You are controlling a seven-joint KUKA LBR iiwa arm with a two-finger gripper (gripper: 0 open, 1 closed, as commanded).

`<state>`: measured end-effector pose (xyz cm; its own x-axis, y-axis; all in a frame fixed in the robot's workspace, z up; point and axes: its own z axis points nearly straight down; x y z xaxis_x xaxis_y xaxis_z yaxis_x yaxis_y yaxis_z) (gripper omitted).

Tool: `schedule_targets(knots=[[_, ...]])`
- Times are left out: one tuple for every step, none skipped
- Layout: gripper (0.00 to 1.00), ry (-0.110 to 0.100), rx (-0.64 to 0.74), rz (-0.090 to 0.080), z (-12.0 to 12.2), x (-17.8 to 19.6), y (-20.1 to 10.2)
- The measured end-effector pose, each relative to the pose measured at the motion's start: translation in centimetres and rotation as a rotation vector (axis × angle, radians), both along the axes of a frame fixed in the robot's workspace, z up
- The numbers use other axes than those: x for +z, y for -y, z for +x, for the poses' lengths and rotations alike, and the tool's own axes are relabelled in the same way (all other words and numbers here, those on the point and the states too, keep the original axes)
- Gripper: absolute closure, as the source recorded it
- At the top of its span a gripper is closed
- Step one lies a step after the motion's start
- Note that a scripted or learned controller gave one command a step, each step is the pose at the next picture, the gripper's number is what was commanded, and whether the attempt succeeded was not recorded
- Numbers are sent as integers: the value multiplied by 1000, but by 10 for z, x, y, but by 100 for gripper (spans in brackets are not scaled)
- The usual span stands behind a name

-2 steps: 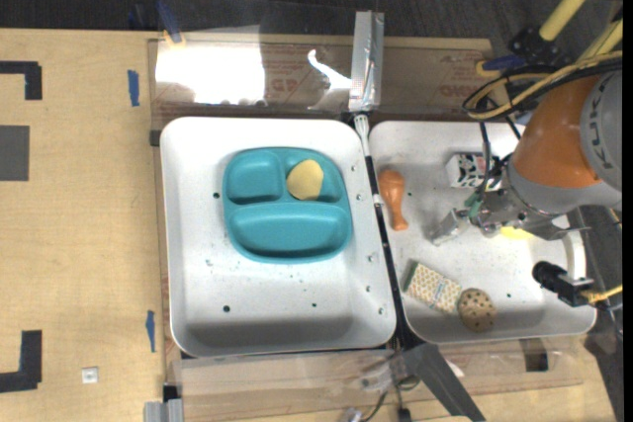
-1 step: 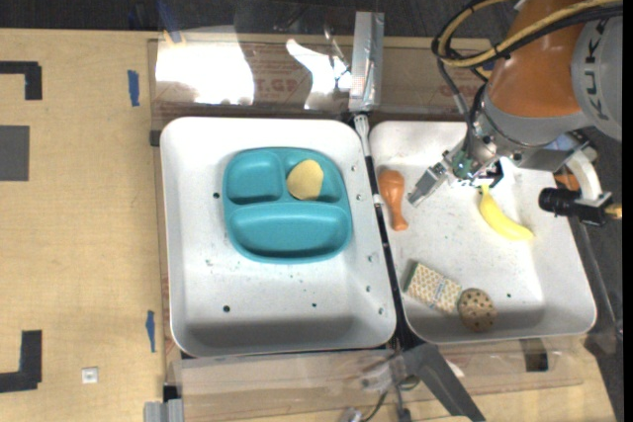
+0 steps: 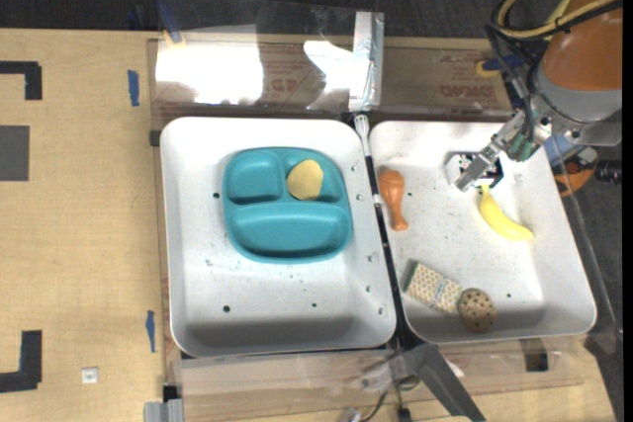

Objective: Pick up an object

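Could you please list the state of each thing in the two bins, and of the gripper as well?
Gripper: over the right bin, just above the banana's upper end, holding nothing visible.
Banana: lying flat, free.
Carrot: lying along the right bin's left wall.
Patterned packet: flat, beside the cookie.
Cookie: flat.
Teal tray: upright in the left bin.
Yellow lump: in the tray's upper right compartment.

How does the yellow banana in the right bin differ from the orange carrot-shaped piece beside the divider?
The yellow banana is curved and lies slanted just below the gripper; the orange carrot-shaped piece is straighter, tapers downward, and lies against the right bin's left wall, farther from the gripper. The banana is yellow, the carrot orange. Both lie loose on the same bin floor, ungrasped.
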<state>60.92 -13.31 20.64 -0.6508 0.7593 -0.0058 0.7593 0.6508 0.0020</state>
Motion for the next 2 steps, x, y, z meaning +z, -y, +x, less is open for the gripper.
schedule_targets(knots=[[0, -5, 257, 2, -14, -98, 50], [0, -72, -54, -5, 35, -102, 34]])
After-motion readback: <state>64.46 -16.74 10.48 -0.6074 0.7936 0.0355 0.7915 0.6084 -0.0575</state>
